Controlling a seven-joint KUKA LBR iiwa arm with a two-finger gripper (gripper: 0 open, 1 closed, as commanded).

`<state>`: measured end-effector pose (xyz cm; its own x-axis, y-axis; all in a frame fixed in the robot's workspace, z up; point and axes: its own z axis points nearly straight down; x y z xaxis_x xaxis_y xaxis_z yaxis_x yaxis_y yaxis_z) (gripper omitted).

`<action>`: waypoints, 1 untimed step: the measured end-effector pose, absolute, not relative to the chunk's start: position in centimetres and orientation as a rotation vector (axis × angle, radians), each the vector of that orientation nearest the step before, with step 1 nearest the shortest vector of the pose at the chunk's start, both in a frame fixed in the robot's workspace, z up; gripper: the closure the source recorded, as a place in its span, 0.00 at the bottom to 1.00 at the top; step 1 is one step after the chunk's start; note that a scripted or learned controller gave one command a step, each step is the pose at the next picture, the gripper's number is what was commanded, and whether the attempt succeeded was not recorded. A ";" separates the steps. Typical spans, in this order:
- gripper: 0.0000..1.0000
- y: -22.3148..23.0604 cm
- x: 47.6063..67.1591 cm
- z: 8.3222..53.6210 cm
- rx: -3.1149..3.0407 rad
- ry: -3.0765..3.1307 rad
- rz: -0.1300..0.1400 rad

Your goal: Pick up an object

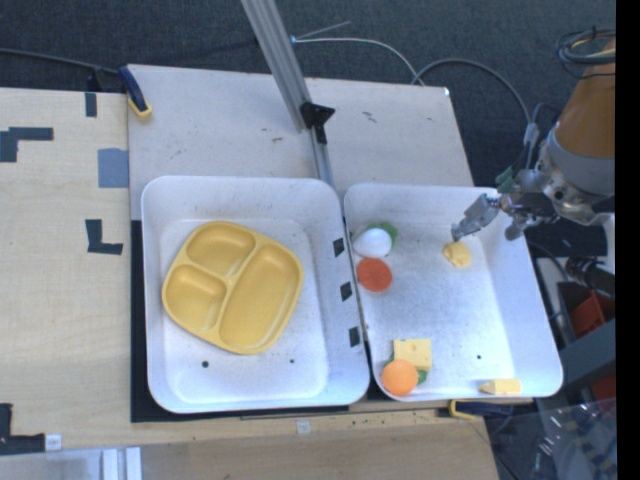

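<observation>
My gripper (490, 226) hangs over the upper right part of the right bin (520, 298), open, with nothing between its fingers. A small pale yellow lump (457, 255) lies just below and left of the left fingertip, apart from it. Further left in the bin sit a white ball (373, 241) with a green piece (389, 233) behind it, and a red round piece (374, 274). An orange ball (400, 378) and a yellow block (412, 352) lie at the bin's front edge. A small yellow wedge (500, 387) rests in the front right corner.
The left bin (160, 368) holds a yellow divided plate (233, 285). A metal pole (275, 43) slants down to the back of the bins. Cables run along the right side behind the arm.
</observation>
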<state>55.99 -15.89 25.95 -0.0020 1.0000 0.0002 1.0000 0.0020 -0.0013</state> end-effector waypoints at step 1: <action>1.00 -15.8 56.0 26.9 -2.217 -2.225 0.001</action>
